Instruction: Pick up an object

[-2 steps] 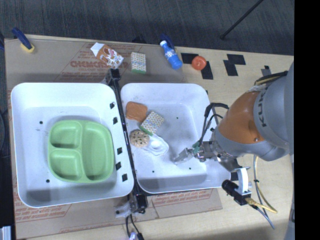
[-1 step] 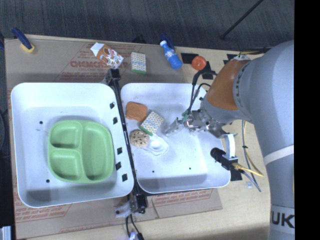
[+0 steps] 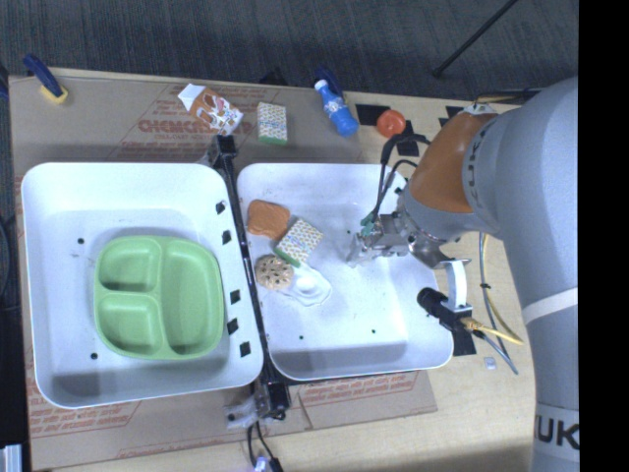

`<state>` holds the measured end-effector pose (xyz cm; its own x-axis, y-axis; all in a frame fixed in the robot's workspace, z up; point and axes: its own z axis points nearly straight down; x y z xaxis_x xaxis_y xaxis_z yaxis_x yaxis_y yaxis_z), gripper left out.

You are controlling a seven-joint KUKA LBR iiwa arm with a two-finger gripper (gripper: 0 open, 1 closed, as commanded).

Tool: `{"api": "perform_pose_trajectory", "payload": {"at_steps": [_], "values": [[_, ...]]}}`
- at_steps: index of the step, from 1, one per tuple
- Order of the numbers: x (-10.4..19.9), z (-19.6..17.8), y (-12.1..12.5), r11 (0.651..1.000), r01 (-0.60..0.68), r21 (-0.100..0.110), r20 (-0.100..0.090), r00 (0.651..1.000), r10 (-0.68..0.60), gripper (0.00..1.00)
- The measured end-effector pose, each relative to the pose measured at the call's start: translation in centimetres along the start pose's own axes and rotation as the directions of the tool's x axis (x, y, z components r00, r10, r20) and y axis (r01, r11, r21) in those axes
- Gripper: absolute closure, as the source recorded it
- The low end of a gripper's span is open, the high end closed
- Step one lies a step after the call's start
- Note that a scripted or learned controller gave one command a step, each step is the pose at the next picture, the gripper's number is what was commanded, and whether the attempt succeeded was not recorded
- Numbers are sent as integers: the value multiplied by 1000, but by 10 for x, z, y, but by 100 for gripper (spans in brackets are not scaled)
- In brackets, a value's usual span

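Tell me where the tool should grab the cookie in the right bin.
Grip the cookie across its round edge, coming straight down from above. It lies flat, so only the rim offers opposing sides. A checkered packet and a clear piece crowd its right, so set the fingers top-to-bottom in the view.

A brown cardboard sheet (image 3: 147, 126) covers the tabletop (image 3: 491, 401). Behind it lies dark grey carpet floor (image 3: 246, 18), crossed by a thin black pole (image 3: 491, 18).

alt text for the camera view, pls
The grey arm's pincer hangs low over the right white bin, to the right of a small cluster there: an orange-brown item, a patterned packet and a cookie. The left bin holds a green divided tray.
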<state>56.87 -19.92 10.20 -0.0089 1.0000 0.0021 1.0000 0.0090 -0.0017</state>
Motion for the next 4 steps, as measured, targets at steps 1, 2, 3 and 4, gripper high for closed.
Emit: {"api": "perform_pose_trajectory", "payload": {"at_steps": [1,2,3,4], "values": [[-5,-109,-50,1000,-4,-2,3,1000,4,100],[-11,-125,-93,1000,-5,0,1,1000,5,100],[-10,-115,-93,1000,-4,2,1,1000,4,100],[-11,-118,-93,1000,-4,0,2,1000,4,100]]}}
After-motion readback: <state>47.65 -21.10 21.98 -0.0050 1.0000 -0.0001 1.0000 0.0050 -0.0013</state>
